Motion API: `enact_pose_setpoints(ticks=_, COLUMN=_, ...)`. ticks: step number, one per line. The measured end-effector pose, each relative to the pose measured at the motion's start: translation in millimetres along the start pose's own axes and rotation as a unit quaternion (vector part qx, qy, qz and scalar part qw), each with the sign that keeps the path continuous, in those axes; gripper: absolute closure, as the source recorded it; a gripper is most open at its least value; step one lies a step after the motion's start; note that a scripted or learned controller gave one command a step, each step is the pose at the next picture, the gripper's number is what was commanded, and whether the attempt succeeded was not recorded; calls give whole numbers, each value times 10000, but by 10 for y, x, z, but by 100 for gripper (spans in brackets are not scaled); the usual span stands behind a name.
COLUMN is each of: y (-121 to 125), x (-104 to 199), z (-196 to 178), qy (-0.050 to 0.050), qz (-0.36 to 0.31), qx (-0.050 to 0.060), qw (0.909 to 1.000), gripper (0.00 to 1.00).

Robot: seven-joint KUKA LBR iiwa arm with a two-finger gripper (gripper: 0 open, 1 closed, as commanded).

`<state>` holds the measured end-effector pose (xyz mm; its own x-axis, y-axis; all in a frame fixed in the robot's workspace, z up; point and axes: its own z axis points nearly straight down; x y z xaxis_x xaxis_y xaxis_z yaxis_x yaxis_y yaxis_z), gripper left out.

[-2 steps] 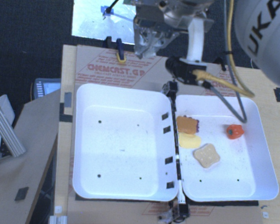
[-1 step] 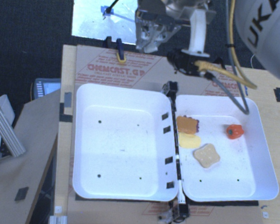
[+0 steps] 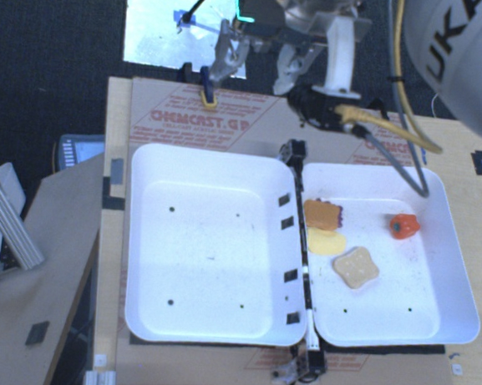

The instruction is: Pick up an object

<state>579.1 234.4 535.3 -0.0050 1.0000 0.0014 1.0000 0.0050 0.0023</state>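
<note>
- The left bin (image 3: 206, 251) offers the widest open floor in the scene, but it holds nothing to grasp, so a descent here would end with nothing picked up.
- The gripper (image 3: 257, 59) hangs high at the far edge of the counter (image 3: 71, 215), above the printed cardboard sheet (image 3: 205, 119) and well away from every object. Its fingers (image 3: 226, 54) stand apart with nothing between them.
- The shared ridge (image 3: 298, 234) between the bins, with its dark clips, is the tightest edge. The brown-and-purple piece (image 3: 323, 215) sits just beside it, so a finger coming down on that side would likely strike the wall or a clip.
- The yellow slice (image 3: 327, 243) touches the brown piece and lies very flat; I judge the fingers could slide over it or drag both things together.
- The toast-shaped piece (image 3: 356, 267) touches or nearly touches the yellow slice, but has bare floor towards the near and right sides, making it the easier approach.
- The red pepper-like piece (image 3: 404, 227) sits alone, well apart from the others, with room all around. Being rounded, it may roll or squirt out if the grip lands off-centre.
- The yellow and grey cables (image 3: 397, 134) trail over the far rim of the right bin (image 3: 457, 307) and could snag or sweep across as the arm moves down.
</note>
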Motion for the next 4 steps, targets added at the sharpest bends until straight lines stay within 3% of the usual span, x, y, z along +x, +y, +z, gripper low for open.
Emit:
enact_pose_setpoints(ticks=1, y=1, x=4, z=-117, qy=8, qz=-17, qx=-14, qw=10000, gripper=100)
enact_pose_setpoints(ticks=2, y=1, x=4, z=-112, qy=6, qz=-22, qx=-9, qw=10000, gripper=0)
enact_pose_setpoints(ticks=3, y=2, x=8, z=-228, qy=12, qz=-39, qx=-23, qw=10000, gripper=100)
enact_pose_setpoints(ticks=4, y=1, x=8, z=-224, qy=11, qz=-44, qx=-18, qw=10000, gripper=0)
